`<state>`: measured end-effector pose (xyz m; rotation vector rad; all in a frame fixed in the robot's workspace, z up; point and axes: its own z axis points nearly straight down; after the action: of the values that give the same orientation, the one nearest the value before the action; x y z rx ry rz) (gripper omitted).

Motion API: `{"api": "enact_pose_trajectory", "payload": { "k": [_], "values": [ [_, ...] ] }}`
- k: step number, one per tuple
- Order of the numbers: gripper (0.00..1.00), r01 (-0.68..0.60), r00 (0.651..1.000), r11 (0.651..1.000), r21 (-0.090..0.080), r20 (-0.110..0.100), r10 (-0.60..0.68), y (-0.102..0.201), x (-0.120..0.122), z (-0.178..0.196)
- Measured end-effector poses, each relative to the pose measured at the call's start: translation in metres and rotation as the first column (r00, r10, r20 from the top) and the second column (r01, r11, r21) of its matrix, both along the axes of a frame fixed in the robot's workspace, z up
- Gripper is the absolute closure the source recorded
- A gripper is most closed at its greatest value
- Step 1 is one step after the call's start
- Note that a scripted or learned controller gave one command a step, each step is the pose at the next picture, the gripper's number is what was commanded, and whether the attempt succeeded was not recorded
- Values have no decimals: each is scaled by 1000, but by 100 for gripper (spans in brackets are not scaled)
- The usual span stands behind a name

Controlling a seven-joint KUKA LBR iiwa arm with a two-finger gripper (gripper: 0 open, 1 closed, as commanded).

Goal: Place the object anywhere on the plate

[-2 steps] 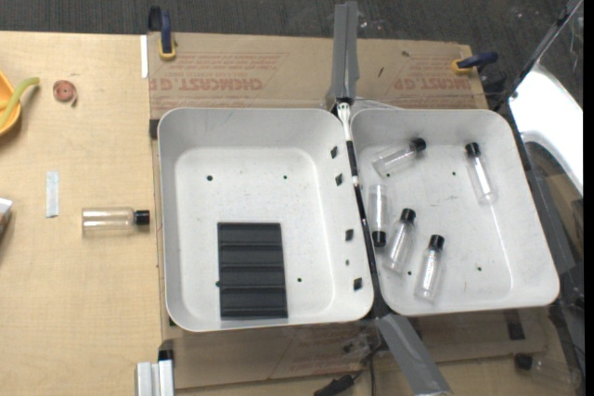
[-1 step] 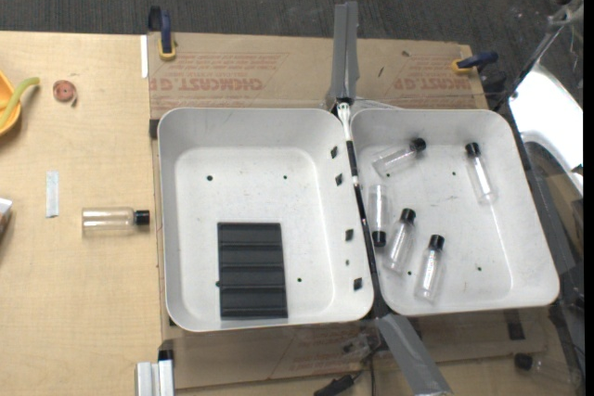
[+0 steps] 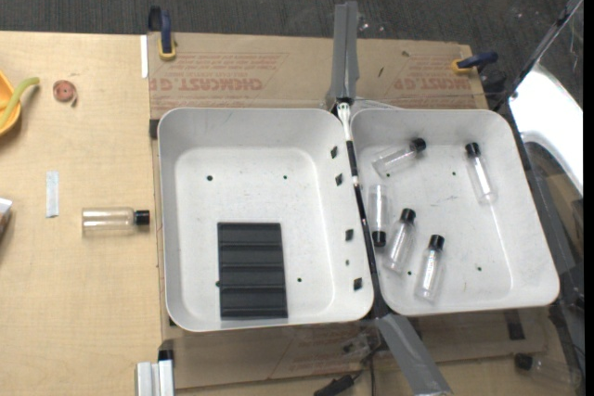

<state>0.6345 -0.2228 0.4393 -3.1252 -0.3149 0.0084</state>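
Status from my end: I can't tell the end effector state from this feed, released or clenched, so I'm assuming nothing is grasped.

The plate is the dark ribbed rectangle lying flat in the left bin, toward the near wall. Nothing is on it, so the placement isn't done.

The object is most likely one of the five clear vials with black caps, all right of the plate in the right bin:
- vial A is the closest to the plate, hard against the wall between the bins
- vial B and vial C are just beyond A and lie near each other
- vial D and vial E are further right of the plate and toward the back

All five lie on their sides, probably having rolled and settled wherever the bin floor let them.

A sixth vial lies left of the plate, out on the tabletop and outside both bins. I'd treat it as a stray.

The cardboard sheet behind the plate is held by a blue clamp, presumably so the bins don't slide.

My read is that the task is at the start and a pick comes first. B or C look easiest. A is too tight to the wall for a clean grasp, and round glass may roll on the plate's ribs.
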Motion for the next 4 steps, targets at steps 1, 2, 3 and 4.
{"api": "enact_pose_trajectory", "payload": {
  "k": [1, 2, 3, 4],
  "values": [
    [0, 1, 1000, 1000, 0, 3, -1, 104, 12, 1],
    [0, -81, 997, 997, 1, -2, 81, 35, -13, 0],
    [0, -30, 1000, 1000, 0, 0, 30, 0, 7, 0],
    [0, 0, 1000, 1000, 1, 1, 0, 44, 18, 1]
  ]
}}
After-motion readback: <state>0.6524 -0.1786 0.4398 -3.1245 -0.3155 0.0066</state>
